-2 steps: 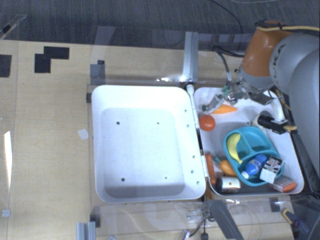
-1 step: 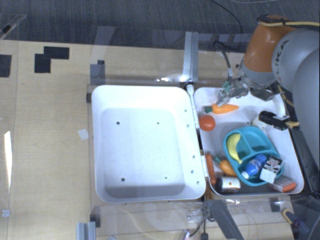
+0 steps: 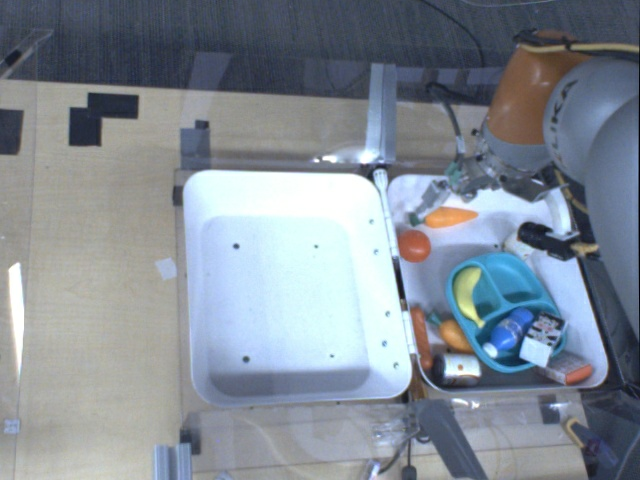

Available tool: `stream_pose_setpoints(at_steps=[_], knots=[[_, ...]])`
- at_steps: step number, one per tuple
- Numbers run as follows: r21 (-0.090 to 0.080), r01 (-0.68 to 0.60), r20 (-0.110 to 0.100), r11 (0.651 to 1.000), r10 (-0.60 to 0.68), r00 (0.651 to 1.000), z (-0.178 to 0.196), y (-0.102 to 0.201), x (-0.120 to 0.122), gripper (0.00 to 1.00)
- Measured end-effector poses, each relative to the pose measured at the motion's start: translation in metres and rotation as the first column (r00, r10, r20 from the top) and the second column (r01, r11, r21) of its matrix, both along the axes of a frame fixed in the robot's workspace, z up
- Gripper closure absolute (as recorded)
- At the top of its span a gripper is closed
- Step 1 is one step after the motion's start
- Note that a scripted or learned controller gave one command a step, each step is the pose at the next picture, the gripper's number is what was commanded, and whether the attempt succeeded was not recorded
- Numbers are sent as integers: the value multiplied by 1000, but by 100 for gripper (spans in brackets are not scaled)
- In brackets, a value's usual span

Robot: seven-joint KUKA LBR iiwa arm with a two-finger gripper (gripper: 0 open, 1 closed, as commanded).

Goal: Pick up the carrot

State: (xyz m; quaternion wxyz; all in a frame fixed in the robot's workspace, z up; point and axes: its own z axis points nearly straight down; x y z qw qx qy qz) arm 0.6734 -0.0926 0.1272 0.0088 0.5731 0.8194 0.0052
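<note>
carrot-picking looks to be at the approach step: the small orange plastic carrot with a green tip [image 3: 448,217] lies on the floor of the right-hand shallow white bin [image 3: 580,278], near its back wall, and the two-finger gripper [image 3: 462,180] hangs just above and behind it at the end of the grey arm with the orange band [image 3: 560,98]. from where i stand i can't tell how the gripper is set, and nothing shows in its hold. my guess is the next move wants a short drop straight onto the carrot's middle, lined across its length. close by sit a round red-orange tomato-like toy [image 3: 414,245] and a blue divided plastic dish [image 3: 505,303] with a yellow piece in it, so there's some crowding. the left-hand white bin [image 3: 290,278] sits alongside, both on a pale wooden bench [image 3: 90,298] with dark carpet [image 3: 250,8] beyond.
</note>
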Motion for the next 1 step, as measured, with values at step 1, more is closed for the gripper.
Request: stream_pose_setpoints(at_steps=[1], knots=[[0,-181,-11,983,181,983,60,39,-3,0]])
